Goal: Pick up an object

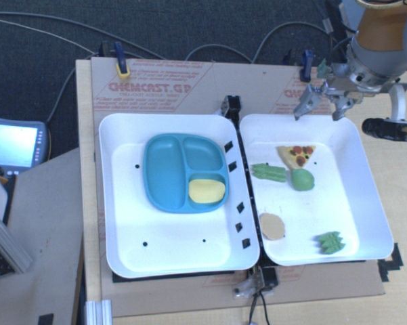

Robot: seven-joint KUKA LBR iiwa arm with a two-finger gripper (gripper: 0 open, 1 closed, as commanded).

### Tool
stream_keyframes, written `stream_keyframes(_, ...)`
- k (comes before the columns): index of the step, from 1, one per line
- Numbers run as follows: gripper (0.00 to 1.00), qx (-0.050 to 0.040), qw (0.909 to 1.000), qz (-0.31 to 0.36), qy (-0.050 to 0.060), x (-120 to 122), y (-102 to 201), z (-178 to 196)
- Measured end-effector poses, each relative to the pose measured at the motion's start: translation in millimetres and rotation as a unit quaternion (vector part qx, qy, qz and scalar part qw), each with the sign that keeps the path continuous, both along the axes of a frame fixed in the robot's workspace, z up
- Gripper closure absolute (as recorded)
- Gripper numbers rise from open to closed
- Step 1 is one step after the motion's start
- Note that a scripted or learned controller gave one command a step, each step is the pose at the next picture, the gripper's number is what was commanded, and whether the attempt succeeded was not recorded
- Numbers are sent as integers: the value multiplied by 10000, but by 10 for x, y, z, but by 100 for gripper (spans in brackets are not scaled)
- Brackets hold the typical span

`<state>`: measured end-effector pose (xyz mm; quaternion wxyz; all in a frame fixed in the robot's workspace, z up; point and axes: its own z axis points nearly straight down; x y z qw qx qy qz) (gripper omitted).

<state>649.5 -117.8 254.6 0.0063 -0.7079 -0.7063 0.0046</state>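
Candidate objects are all lying in the right bin (pixel 366 181): pizza slice (pixel 296 156) far-centre, green pod (pixel 269 173) and green ball (pixel 302 179) just beside each other mid-bin, tan disc (pixel 272 226) near-left, green leafy piece (pixel 330 242) near-right. Gripper (pixel 321 105) is hovering over the bin's far rim, fingers spread apart, gripping nothing. Left bin (pixel 122 202) is carrying a blue divided plate (pixel 179 168) with a yellow piece (pixel 206 191) in its near-right compartment.
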Motion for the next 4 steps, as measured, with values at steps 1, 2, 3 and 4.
stream_keyframes(1,0,-10,10000,13,-71,22,3,87)
stream_keyframes(2,0,-7,10000,9,-55,59,-49,-506)
stream_keyframes(3,0,-5,10000,8,-44,28,-102,-950)
stream_keyframes(4,0,-7,10000,19,-55,113,-122,-1518)
